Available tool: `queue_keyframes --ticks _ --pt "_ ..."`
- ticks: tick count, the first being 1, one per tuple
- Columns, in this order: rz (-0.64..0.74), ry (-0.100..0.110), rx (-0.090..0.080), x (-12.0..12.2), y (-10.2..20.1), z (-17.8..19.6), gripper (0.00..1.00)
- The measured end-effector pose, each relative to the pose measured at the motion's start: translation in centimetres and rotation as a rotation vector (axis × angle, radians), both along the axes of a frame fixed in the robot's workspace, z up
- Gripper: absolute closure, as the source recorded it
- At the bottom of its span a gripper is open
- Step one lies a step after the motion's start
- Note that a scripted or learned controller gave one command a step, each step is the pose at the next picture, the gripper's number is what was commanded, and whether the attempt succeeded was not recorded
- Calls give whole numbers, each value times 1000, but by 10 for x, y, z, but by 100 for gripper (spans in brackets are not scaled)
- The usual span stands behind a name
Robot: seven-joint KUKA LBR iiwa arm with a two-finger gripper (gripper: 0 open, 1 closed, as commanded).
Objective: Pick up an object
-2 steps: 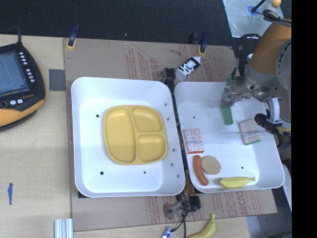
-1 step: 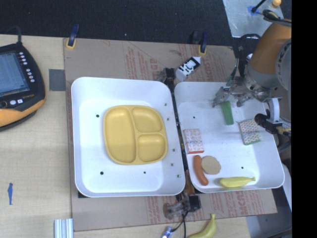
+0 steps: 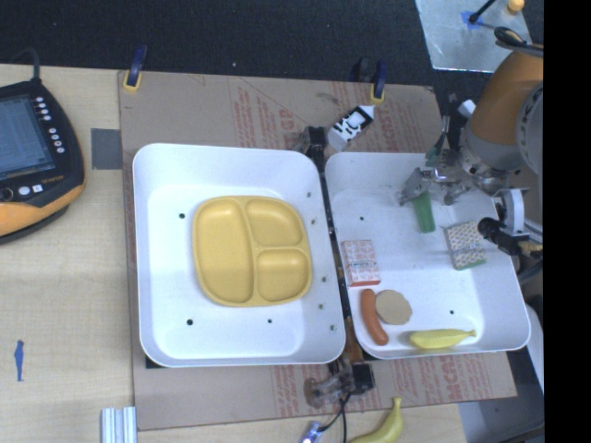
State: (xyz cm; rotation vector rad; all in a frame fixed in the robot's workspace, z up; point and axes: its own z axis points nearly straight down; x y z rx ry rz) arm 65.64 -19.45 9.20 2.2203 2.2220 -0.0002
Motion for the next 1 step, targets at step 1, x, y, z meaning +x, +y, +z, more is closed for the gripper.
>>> queue_keyframes --ticks 1 --pt "1 -1 0 1 0 11 100"
